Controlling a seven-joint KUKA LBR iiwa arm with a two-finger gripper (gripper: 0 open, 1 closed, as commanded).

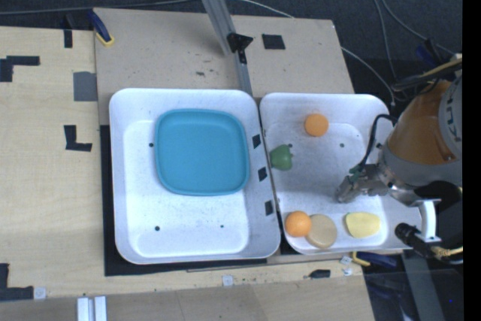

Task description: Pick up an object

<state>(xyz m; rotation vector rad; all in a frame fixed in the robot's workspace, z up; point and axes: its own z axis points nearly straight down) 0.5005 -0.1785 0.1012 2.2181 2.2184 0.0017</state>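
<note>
Finger spacing on the two-finger gripper (347, 192) cannot be told: the tips are seen as one dark grey mass from above, and no object is seen between them. The gripper is carried by the grey arm with the orange band (421, 139), which enters over the right rim of the shallow white right-hand bin (323, 98). The gripper is recorded low over the right half of that bin's floor, pointing toward the bin's near left corner.

Five loose objects are noted in the right-hand bin. A small orange ball (316, 125) lies near the bin's far wall, about midway along it. A small green object (282, 157), possibly a toy pepper, lies against the bin's left wall. A second orange ball (298, 223) sits in the bin's near left corner, touching a round beige disc-like object (322, 231) beside it along the near wall. A pale yellow rounded object (363, 224) lies further right along the same wall, just below the gripper and apart from it.

A square blue plastic plate (201, 152) is recorded in the neighbouring white left-hand bin (135, 237), left of the right-hand bin.
</note>
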